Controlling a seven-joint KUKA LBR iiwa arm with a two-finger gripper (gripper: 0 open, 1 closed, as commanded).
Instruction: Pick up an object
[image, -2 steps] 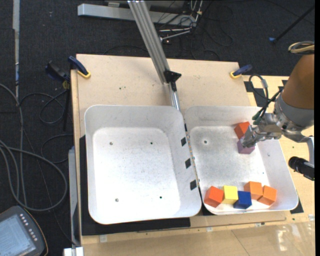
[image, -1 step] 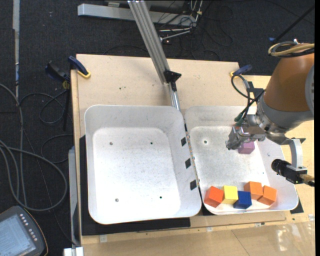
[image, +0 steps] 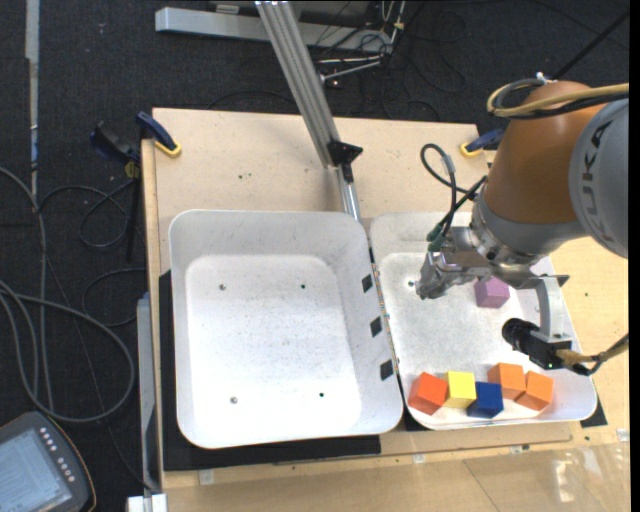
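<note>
The gripper (image: 428, 285) is hanging over the upper part of the right bin (image: 400, 330), reaching in under the big orange-banded arm, and its fingers are blurring into one dark shape, so I cannot tell how far open they are or whether anything is sitting between them; nothing is showing there as held

The nearest thing to pick is the purple block (image: 491, 292), lying just beside the fingers on their right at about the same height in the view, partly tucked under the wrist, so it is sitting apart from the fingers rather than between them. It looks roughly cubic, with no long axis to line up with

The other blocks are sitting well below the fingers along the bin's near wall: an orange block (image: 429, 391), a yellow block (image: 461, 386), a blue block (image: 487, 399) and two more orange blocks (image: 524, 384), all crowding close together

My judgement is that the coming move is turning on a short sideways shift toward the purple block before going down
</note>
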